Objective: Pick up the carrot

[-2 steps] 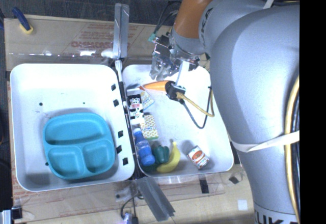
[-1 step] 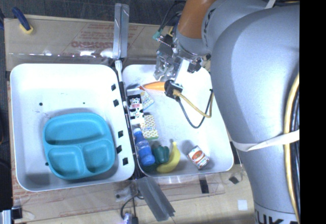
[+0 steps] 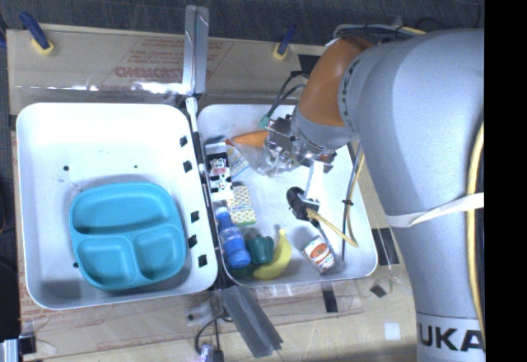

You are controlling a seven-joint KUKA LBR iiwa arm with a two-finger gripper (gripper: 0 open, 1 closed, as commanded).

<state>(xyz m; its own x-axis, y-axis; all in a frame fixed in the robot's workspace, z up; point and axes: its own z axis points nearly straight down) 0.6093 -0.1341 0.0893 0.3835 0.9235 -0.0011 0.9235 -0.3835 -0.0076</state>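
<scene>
The carrot [image 3: 249, 139] is a short orange piece lying in the right bin [image 3: 356, 230], near its far left corner. My gripper [image 3: 277, 156] hangs over that same part of the bin, just right of the carrot and slightly nearer the camera. The wrist's orange band sits above it. The carrot's right end meets the gripper's body, and I cannot make out whether anything is gripped.
Along the right bin's left wall lie a small black-and-white item [image 3: 217, 171], a checked packet [image 3: 241, 204] and a blue bottle [image 3: 233, 239]. A green object [image 3: 261, 248], a banana [image 3: 278, 257] and a small can [image 3: 319, 253] lie at its near edge. The left bin [image 3: 49, 138] holds a blue divided tray [image 3: 128, 233].
</scene>
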